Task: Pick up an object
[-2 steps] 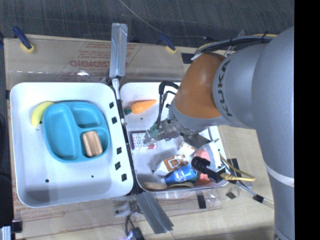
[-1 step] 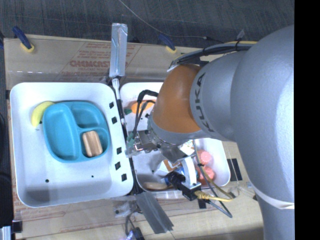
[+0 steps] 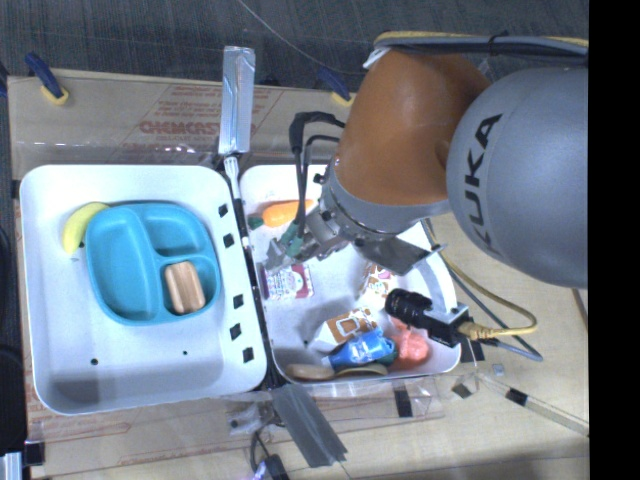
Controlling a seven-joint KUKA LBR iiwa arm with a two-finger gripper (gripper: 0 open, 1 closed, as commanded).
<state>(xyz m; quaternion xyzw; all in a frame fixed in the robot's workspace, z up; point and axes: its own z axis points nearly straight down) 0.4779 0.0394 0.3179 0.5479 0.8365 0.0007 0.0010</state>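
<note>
**A:** Starting at the left of the desk, the left bin (image 3: 60,368) is quiet. A banana (image 3: 80,223) lies against the edge of the blue plate (image 3: 125,268), and a tan block (image 3: 184,287) sits in the plate's lower right compartment.

**B:** The action is across the divide in the right bin (image 3: 300,328). An orange piece (image 3: 281,211) lies near the top left corner, and the hand (image 3: 297,243) hangs just below it, low over the bin floor.

**A:** Is it released or clenched?

**B:** I can't tell from this angle, because the wrist crowds it. I see nothing held in it.

**A:** So which object is it after?

**B:** My guess is the pink packet (image 3: 288,284), lying flat right under the hand. Further right there is a small carton (image 3: 350,326), a blue toy (image 3: 365,350) and a red piece (image 3: 411,346) bunched along the near wall.

**A:** And the step?

**B:** I judge this to be the approach, with the grasp not yet made. Next it needs a straight drop onto that packet and a firm close. A thin, flat packet is tricky and may well slip.
</note>
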